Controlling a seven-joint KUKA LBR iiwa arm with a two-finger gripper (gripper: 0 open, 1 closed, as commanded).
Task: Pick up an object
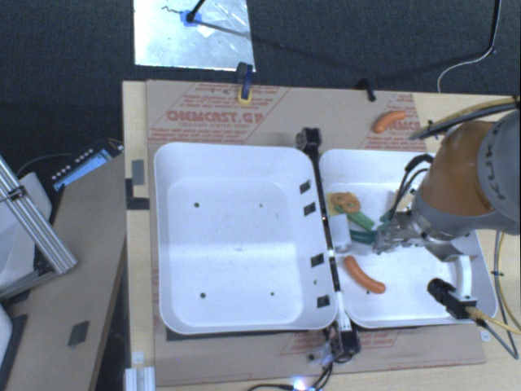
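Two white bins (pixel 236 157) stand on a light brown board (pixel 269 108) with red letters; an orange sausage (pixel 364 274) and a green piece (pixel 360 218) lie in the right bin

Two bins side by side on the bench (pixel 134 300): left bin (pixel 236 235), right bin (pixel 407 300). Arm (pixel 464 177) reaches in from the right, over the right bin. Claw (pixel 381 239) sits in that bin's left half. One sausage (pixel 364 274) lies in the right bin, just in front of the claw. A second sausage (pixel 389 121) lies on the bench behind the right bin. A clamp (pixel 244 82) stands behind the left bin.
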